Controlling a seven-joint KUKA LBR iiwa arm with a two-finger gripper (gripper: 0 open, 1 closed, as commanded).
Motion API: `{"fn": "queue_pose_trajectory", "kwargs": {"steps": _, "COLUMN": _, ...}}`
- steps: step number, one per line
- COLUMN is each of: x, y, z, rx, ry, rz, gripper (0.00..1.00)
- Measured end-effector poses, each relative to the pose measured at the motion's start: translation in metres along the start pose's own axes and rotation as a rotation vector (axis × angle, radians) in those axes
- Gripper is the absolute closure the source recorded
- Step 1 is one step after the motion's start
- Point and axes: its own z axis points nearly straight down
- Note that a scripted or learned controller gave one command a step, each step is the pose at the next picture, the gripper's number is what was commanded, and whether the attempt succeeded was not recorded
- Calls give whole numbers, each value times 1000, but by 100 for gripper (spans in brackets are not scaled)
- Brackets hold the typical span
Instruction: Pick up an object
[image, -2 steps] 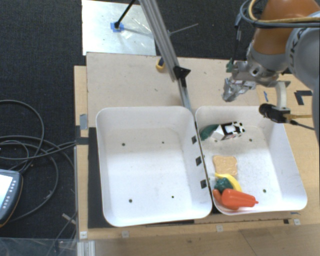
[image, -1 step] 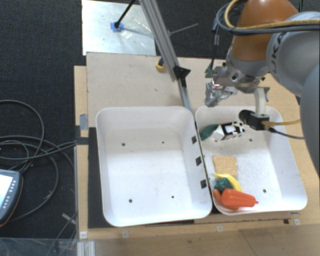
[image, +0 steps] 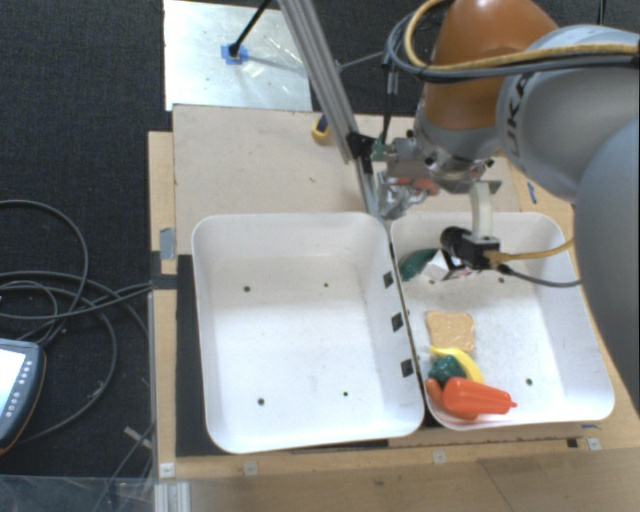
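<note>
Above the far rims of two white bins, where the left bin (image: 290, 330) met the right bin (image: 560, 330), my gripper (image: 395, 200) hung; from this angle I could not tell whether it was spread or pressed together. All the objects lay in the right bin along its left wall. A green item (image: 417, 263) sat just below my wrist, a slice of bread (image: 450, 327) mid-bin, and a banana (image: 460, 362) touched a carrot (image: 478, 399) at the near corner.
</note>
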Motion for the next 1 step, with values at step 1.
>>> {"fn": "queue_pose_trajectory", "kwargs": {"steps": 1, "x": 42, "y": -6, "z": 11, "rx": 0, "ry": 0, "rz": 1, "gripper": 100}}
